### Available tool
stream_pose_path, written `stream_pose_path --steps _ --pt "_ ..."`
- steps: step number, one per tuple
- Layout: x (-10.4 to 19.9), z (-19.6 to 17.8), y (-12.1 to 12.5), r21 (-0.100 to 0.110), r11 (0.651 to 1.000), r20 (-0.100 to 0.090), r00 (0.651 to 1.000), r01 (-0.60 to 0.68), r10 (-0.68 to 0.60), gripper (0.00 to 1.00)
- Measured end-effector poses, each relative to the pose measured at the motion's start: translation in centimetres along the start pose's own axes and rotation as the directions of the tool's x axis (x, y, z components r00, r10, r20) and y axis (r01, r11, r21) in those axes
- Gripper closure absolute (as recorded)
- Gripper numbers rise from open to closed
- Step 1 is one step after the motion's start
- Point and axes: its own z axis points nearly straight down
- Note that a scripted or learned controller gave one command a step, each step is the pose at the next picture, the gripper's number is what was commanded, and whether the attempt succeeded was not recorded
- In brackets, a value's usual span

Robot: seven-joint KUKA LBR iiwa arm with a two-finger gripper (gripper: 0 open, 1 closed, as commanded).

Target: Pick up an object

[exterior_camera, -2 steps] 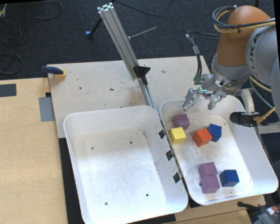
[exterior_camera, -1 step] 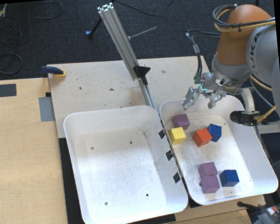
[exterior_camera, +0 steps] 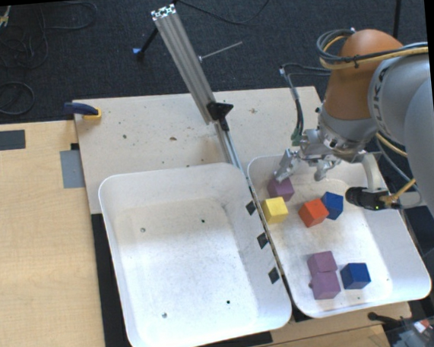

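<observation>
My gripper (exterior_camera: 303, 167) hangs over the far end of the right bin (exterior_camera: 394, 266), its two fingers spread open with nothing between them. One fingertip (exterior_camera: 282, 172) sits just above a purple block (exterior_camera: 281, 188). A yellow cube (exterior_camera: 275, 209) lies just in front of that block. An orange cube (exterior_camera: 312, 212) and a blue cube (exterior_camera: 333, 204) lie touching each other near the bin's middle. Nearer the front sit two purple blocks (exterior_camera: 323, 274) pressed together and another blue cube (exterior_camera: 355, 275).
The left bin (exterior_camera: 129, 215) stands beside the right one, with black clips (exterior_camera: 262, 240) along the shared rim. A slanted aluminium post (exterior_camera: 192, 72) rises behind the bins. The arm's grey body (exterior_camera: 406, 120) covers the right side.
</observation>
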Motion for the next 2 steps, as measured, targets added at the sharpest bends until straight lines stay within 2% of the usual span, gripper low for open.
stream_pose_path --steps 1,2 --pt "0.26 6.37 0.12 -0.001 1.000 -0.001 1.000 0.001 -0.001 0.00" --pt "0.33 6.42 0.29 -0.006 1.000 -0.002 1.000 0.001 -0.001 0.00"
